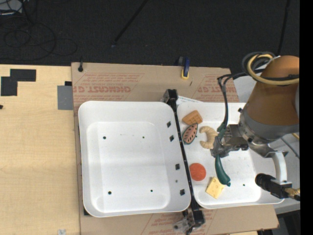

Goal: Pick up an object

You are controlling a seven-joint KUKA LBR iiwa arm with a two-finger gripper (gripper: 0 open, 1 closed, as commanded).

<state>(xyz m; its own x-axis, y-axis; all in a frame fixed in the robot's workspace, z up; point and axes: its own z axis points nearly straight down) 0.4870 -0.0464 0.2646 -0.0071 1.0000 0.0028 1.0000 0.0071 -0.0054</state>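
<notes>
Teal tool [222, 173] beneath claw [221, 148]

Light even, from above, fairly bright on bench. White bins [127, 199] almost overexposed, little surface detail. Soft short shadows inside bin walls. Dark floor [146, 23] at top underexposed, cables hardly visible. Picture slightly soft, low resolution; small objects lack fine detail. No strong edge distortion.

Grey arm [266, 124] — orange band, black and seemingly yellow cables.

Two white bins [128, 112] [244, 192]; five small objects [197, 172] in right bin.
</notes>
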